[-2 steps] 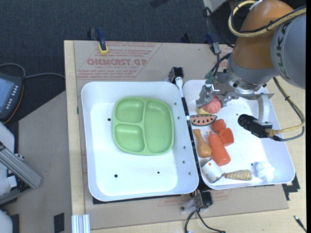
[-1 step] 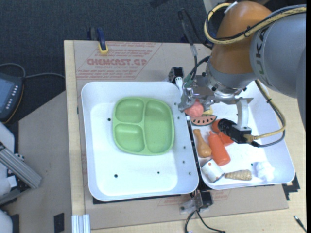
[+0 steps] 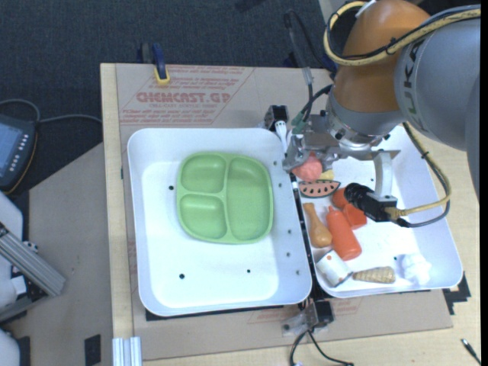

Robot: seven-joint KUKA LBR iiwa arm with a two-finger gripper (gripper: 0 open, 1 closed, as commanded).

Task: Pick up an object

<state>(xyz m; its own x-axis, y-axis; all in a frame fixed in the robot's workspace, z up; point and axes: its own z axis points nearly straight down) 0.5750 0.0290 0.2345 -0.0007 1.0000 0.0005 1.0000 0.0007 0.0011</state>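
Gripper (image 3: 308, 161) sits low over the near-left corner of the right bin (image 3: 438, 239), right at a pink toy (image 3: 309, 169), though whether it has hold of the toy cannot be told. Just beside lie a watermelon slice (image 3: 319, 188), an orange carrot (image 3: 344, 233) and a tan drumstick (image 3: 317, 227). The pick looks begun, not finished: nothing is seen lifted, and the green plate (image 3: 225, 197) lies alone in the left bin (image 3: 152, 227).

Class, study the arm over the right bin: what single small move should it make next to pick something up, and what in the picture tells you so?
Probably a short straight descent. The tool sits over the pink toy at the right bin's left edge, beside the watermelon slice. Whether it already grips the toy cannot be told, so lowering a little before closing seems safest.
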